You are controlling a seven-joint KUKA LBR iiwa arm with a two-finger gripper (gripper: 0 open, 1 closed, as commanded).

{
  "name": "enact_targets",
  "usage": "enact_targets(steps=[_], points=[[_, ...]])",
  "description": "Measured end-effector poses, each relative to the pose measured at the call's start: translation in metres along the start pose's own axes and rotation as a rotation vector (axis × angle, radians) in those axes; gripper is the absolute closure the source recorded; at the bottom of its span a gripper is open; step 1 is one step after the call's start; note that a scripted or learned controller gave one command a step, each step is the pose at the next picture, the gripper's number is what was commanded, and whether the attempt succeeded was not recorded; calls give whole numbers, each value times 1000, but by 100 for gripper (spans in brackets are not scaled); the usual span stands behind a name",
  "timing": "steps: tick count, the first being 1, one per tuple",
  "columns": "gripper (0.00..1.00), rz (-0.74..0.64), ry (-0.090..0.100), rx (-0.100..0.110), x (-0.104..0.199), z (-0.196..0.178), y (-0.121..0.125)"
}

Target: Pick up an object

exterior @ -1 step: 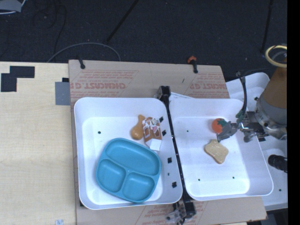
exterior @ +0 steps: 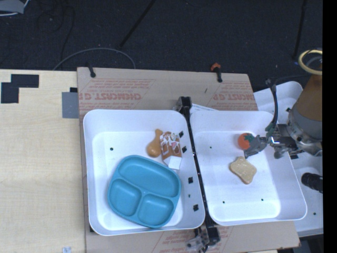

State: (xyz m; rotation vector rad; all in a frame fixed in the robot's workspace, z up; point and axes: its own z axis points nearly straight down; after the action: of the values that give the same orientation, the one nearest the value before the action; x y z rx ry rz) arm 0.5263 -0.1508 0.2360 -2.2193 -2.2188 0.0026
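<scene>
A small red-orange round object (exterior: 244, 139) lies in the right bin (exterior: 226, 204), toward its far right side. A beige bread-shaped piece (exterior: 243, 170) rests just in front of it. My gripper (exterior: 255, 145) reaches in from the right and sits low, right beside the red object and above the beige piece's far edge. Whether it touches the red object cannot be told. The grey arm with its orange band (exterior: 311, 96) stands over the bin's right rim.
The left bin (exterior: 97, 141) holds a blue divided plate (exterior: 143, 190), an orange pear-shaped toy (exterior: 154, 145) and a brown-and-white patterned piece (exterior: 170, 144). A black divider (exterior: 192, 162) runs between the bins. Cables hang near the arm's wrist.
</scene>
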Motion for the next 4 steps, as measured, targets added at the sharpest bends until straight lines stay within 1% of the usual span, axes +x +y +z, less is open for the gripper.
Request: enact_targets(steps=[1,2,3,4], points=[[0,1,2,5,9,51,4],[0,0,2,6,14,113,9],[0,1,-4,-4,14,148,10],[100,6,-7,-10,11,134,11]])
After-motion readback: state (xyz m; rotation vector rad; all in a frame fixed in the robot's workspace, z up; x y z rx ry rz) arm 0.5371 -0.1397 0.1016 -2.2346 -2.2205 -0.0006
